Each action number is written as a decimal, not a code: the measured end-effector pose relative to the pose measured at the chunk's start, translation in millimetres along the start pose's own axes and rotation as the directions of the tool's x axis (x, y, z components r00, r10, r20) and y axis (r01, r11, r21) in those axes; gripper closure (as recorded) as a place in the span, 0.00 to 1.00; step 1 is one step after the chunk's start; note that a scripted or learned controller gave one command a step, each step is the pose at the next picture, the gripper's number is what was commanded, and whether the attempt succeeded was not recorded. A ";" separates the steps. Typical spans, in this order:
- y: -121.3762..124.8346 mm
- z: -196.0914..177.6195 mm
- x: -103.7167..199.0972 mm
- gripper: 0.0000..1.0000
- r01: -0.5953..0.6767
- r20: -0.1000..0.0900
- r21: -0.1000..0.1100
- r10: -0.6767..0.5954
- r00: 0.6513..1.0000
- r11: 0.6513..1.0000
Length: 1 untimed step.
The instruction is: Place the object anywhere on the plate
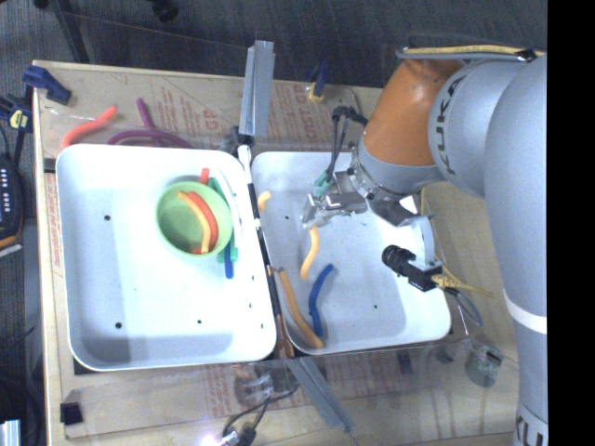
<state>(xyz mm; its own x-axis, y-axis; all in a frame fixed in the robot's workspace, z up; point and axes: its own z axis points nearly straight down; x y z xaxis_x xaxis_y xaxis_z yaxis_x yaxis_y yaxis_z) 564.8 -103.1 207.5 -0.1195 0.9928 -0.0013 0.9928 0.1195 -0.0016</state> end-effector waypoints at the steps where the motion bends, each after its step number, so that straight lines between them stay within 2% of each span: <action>1: 60.8 16.2 26.9 1.00 0.329 0.000 -0.001 -0.329 0.944 0.944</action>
<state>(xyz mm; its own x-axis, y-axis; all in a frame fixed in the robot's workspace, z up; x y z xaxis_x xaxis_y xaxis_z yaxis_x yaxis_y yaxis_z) 622.0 -69.2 191.2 -0.4393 0.8983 -0.0004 0.8983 0.4393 -0.0011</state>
